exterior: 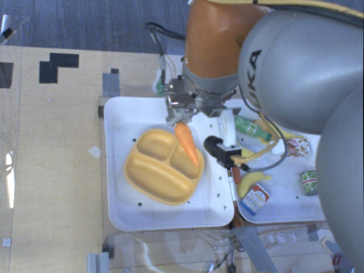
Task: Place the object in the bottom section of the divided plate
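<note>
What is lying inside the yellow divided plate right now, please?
A carrot hangs over the divided plate's upper right section, below the gripper. The large bottom section looks bare. What lies under the carrot is covered.

Grey arm (296,67) low, tool (182,115) downward
</note>
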Available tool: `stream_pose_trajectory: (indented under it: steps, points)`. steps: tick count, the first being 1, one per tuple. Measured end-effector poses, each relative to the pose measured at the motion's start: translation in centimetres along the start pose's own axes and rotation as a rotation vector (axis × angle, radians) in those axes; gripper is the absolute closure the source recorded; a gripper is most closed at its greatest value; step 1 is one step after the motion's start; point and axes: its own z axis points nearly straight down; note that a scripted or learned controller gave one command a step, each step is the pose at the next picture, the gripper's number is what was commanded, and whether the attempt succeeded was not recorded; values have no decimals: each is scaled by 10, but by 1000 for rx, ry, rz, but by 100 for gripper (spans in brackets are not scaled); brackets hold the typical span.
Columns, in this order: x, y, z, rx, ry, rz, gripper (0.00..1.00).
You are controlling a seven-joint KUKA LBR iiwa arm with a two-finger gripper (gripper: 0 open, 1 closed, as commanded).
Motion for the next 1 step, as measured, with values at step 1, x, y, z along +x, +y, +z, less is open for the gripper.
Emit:
stream_pose_trajectory:
  steps: [1]
  points:
    - [-41,18,144,7,1,-230,100]
